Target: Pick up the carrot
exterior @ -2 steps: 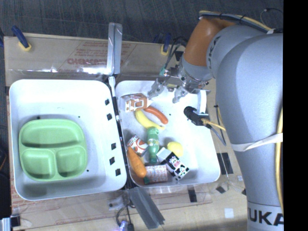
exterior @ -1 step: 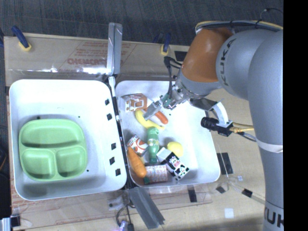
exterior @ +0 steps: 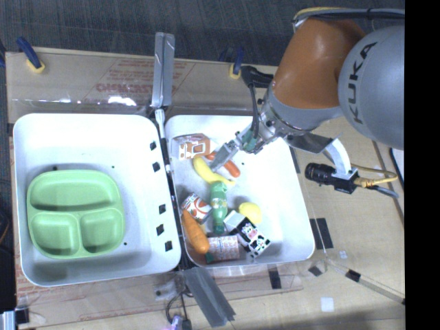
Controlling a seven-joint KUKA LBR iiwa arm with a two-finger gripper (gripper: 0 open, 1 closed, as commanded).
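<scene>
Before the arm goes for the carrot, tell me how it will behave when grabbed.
The carrot looks stiff and tapered, so it may slip out toward its thin end. It lies against the bin wall, beside a can, leaving little finger room. Round-bodied, it could roll if nudged.

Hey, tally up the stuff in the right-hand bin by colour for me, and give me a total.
Yellow: 2, banana and lemon
Orange: 2, carrot and small orange piece
Green: 1, bottle
Mixed or printed: 4, carton, can, cow-print box, jar
Total: 9
</scene>
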